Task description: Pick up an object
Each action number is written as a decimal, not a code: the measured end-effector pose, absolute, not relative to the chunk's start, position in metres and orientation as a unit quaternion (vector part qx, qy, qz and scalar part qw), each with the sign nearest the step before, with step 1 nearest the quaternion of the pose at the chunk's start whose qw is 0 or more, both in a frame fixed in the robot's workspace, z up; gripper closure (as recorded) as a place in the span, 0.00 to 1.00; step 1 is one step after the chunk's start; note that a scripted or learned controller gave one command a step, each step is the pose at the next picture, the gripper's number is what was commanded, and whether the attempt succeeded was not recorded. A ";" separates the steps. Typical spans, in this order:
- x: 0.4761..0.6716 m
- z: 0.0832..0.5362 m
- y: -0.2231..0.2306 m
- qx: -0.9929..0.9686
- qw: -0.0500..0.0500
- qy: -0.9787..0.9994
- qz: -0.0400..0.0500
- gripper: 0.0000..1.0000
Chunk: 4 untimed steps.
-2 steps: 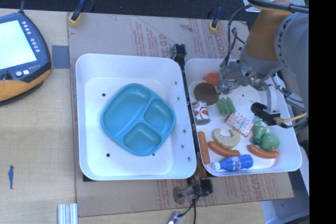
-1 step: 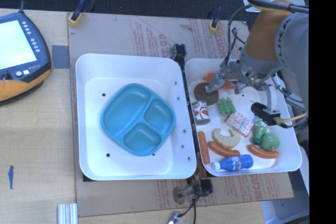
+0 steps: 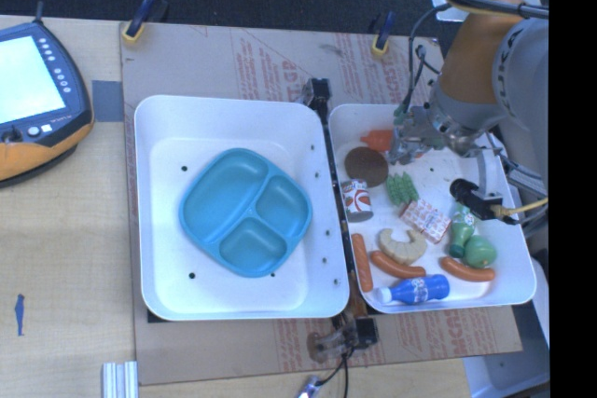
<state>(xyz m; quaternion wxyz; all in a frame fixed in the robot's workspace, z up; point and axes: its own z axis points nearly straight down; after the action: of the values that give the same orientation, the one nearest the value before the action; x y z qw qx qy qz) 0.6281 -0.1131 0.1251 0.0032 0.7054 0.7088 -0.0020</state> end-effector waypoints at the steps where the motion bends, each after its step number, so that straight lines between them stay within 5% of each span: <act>1: 0.628 0.125 -0.113 0.705 0.003 0.709 -0.002 0.00; 2: 0.629 0.135 -0.114 0.706 0.006 0.709 -0.002 1.00; 3: 0.628 0.135 -0.114 0.706 0.006 0.709 -0.002 0.00; 4: 0.629 0.145 -0.116 0.706 0.009 0.708 -0.001 1.00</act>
<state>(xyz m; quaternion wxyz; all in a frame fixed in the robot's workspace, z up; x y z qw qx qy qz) 0.6291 -0.1155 0.1455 0.0094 0.7060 0.7081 -0.0007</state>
